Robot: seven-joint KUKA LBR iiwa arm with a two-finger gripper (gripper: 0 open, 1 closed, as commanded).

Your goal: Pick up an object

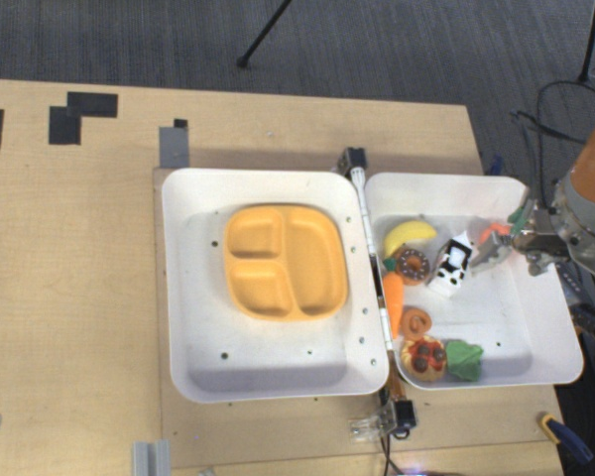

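Several small toys lie in the right bin [535, 335]: a yellow lemon-shaped piece [409, 234], a chocolate doughnut [412, 263], a black-and-white toy [453, 263], an orange carrot [394, 300], a small orange round piece [416, 321], a round piece with red and dark toppings [424, 357] and a green leafy piece [465, 358]. My gripper [492, 247] hangs low over the right bin's far right part, just right of the black-and-white toy. I see nothing held in it.
The left bin [193, 296] holds a yellow divided plate [283, 261]. A ridge [369, 256] separates the two bins. The arm's wrist [575, 231] reaches in over the right bin's right rim. Cables [560, 117] lie off the bench at the right.
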